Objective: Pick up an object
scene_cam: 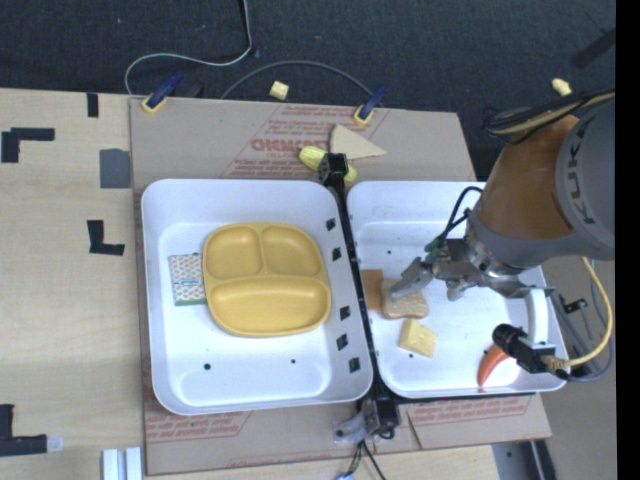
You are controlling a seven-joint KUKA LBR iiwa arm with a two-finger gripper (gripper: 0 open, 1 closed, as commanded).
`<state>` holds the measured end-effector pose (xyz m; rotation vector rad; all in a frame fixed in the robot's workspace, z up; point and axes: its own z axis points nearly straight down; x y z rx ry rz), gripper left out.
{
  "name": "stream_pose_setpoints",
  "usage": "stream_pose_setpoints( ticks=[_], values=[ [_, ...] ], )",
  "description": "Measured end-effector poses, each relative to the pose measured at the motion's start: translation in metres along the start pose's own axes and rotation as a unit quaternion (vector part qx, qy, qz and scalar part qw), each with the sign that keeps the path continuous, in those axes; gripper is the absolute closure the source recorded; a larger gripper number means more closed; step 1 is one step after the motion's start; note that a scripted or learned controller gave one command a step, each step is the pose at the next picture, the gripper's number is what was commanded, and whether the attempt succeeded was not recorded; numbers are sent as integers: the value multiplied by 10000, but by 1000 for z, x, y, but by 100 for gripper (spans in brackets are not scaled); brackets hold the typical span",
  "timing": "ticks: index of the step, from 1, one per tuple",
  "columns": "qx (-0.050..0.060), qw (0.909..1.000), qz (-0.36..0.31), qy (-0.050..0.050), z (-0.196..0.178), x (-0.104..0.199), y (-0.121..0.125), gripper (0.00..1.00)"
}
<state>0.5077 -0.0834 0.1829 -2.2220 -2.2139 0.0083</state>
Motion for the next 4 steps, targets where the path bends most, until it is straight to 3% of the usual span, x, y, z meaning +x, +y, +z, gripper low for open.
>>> stream_pose_setpoints(
  ticks=[1, 2, 3, 4],
  values=[
    [-47, 10000, 2, -3, 101, -36, -23, 0],
    [-68, 10000, -10, -27, 96, -18, -22, 0],
    [-59, 10000, 26, -42, 39, -131, -24, 0],
    [-39, 10000, -63, 8, 74, -53, 46, 0]
  ],
)
